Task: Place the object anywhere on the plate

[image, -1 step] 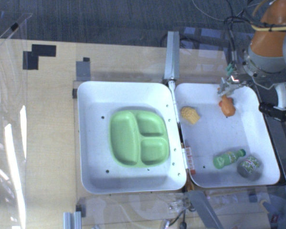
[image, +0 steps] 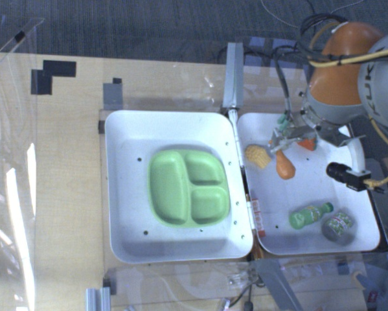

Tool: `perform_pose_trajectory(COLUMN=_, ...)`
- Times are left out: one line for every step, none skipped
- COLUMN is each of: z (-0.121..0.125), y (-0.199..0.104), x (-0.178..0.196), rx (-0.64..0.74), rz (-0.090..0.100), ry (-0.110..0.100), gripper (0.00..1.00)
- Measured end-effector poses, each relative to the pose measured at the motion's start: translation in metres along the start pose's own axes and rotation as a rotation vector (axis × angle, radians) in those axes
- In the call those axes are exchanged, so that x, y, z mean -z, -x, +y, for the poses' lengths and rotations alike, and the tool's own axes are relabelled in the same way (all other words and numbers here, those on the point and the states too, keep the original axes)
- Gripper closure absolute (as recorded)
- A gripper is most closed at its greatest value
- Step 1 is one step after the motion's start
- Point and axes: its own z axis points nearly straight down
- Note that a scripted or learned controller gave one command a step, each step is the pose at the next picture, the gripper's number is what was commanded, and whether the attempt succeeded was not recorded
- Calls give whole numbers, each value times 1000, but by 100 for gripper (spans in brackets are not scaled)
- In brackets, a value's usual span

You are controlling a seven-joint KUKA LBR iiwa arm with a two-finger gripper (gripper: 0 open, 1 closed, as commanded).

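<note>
A light green plate (image: 187, 186) with three compartments lies in the middle of the left bin (image: 125, 173). My gripper (image: 283, 138) hangs low over the upper part of the right bin (image: 359, 238). It is just above the top end of an orange carrot (image: 285, 166) and to the right of a yellow corn-like piece (image: 258, 155). A small red-orange piece (image: 308, 144) lies close by on the gripper's right. I see nothing clearly held.
A green bottle (image: 309, 215) lies on its side near the right bin's front, with a grey-green can (image: 338, 226) beside it. The metal divider (image: 242, 167) separates the two bins. The arm's orange band (image: 339, 63) and cables hang over the right bin's far corner.
</note>
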Motion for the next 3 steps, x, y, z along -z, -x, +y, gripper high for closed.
perform_pose_trajectory(z=17, y=-62, x=-19, rx=137, rz=1, ry=-1, gripper=100)
perform_pose_trajectory(z=-4, y=-130, x=-18, rx=253, rz=1, ry=0, gripper=100)
perform_pose_trajectory(z=-4, y=-129, x=-18, rx=253, rz=1, ry=0, gripper=0)
